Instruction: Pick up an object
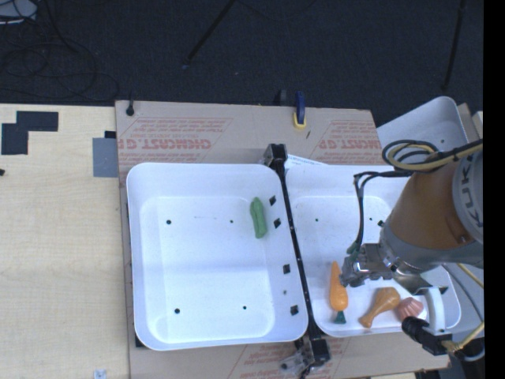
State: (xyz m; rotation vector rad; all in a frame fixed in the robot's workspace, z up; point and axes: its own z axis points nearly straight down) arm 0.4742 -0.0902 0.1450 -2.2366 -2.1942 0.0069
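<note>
From the camera's view, the arm (430, 212) reaches in from three o'clock, wrist bent low over the right bin (316, 212). Its gripper (355, 273) hangs just beside the carrot (338, 290), at the carrot's two o'clock; open or closed, I cannot tell. A drumstick (380, 305) lies at five o'clock. A green pickle (258, 216) rests in the left bin (150, 212).
</note>
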